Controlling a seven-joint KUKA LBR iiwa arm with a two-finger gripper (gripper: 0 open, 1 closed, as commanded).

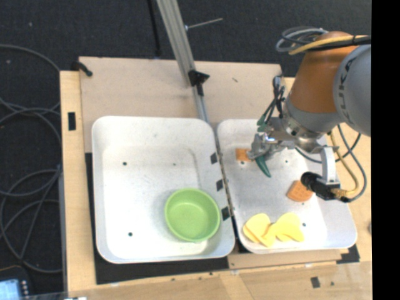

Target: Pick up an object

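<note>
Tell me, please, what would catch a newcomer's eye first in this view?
Probably the bright green bowl at the near edge of the left bin, and the arm's big orange band above the right bin. Next come the yellow pieces at that bin's near edge.

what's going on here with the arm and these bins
A grey and orange robot arm reaches into the right bin, its claw low beside a small orange piece. Whether it grips anything can't be seen. An orange wedge and yellow pieces lie nearer the front. The left bin holds a green bowl.
</note>
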